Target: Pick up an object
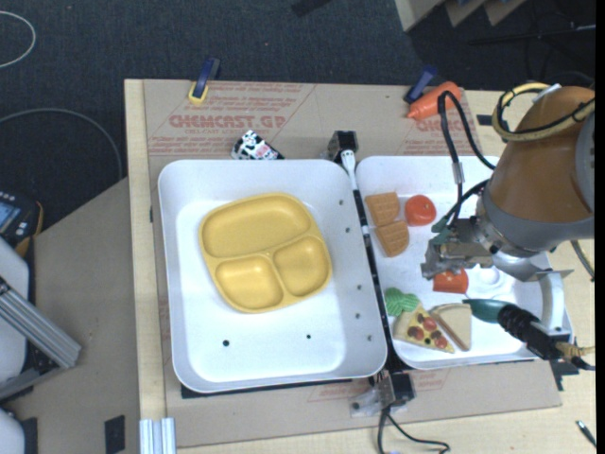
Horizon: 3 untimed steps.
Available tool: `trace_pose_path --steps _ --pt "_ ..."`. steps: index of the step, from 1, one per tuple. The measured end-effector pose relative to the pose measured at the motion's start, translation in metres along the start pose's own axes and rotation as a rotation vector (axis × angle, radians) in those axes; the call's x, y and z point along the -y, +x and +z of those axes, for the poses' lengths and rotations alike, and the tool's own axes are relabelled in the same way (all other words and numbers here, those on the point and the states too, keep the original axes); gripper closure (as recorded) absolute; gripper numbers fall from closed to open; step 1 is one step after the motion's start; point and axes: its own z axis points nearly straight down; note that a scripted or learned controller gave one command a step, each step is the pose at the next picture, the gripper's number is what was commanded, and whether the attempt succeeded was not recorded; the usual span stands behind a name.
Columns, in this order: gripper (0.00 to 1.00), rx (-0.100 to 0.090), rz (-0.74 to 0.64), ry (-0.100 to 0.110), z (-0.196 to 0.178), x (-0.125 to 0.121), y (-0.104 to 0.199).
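The gripper (452, 261) hangs low in the right bin (416, 170), directly over a small red piece (452, 280); whether its fingers are open is unclear. Descend squarely, avoiding the pizza slice (433, 327) at six o'clock.

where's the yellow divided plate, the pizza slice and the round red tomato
yellow divided plate (265, 252), camera view, on the ridge where its three compartments meet
pizza slice (427, 329), camera view, on its topped face
round red tomato (421, 209), camera view, on the middle of its top
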Motion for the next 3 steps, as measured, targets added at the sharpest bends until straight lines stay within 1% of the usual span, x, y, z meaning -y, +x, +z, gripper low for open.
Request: trace_pose_path --steps 1,2,3 --pt "1.0 0.003 -0.001 -0.007 -0.015 -0.011 -0.005" --pt "1.0 0.0 -0.001 0.0 -0.016 0.005 0.003" --pt "1.0 0.0 0.0 -0.001 -0.013 0.006 0.001"
